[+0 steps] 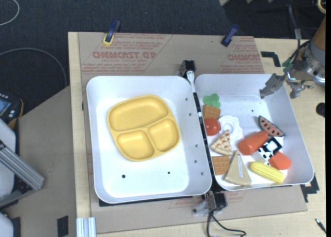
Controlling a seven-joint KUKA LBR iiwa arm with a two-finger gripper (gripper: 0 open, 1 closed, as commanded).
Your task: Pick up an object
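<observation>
Cardboard covers the tabletop point(155, 49), printed in red and pinned at the far edge by two clamps, one yellow and blue point(110, 33), one blue point(229, 35). On it, at the left, sits the left bin point(98, 127), whose white floor is bare around a yellow divided plate point(143, 126) lying a little left of centre; open room runs along the near wall and the right wall of this bin. A black clip point(187, 67) stands at the far end of the seam where the two bins meet.

Just past the seam, the right bin point(243, 88) is crowded along its left and near sides: a green leafy piece point(211, 99), a waffle-like piece point(210, 112), a red tomato point(212, 126), a pizza slice point(222, 144), a tan wedge point(239, 171), a yellow corn cob point(267, 172), an orange-red sausage shape point(253, 142), a black-and-white checkered piece point(269, 149) and a watermelon slice point(270, 127). The far half of this bin's floor is free.

Over that bin's far right corner hangs the gripper point(283, 85), its jaws spread apart with nothing between them, well apart from the toys. The grey arm point(316, 60) reaches in from the right edge.
</observation>
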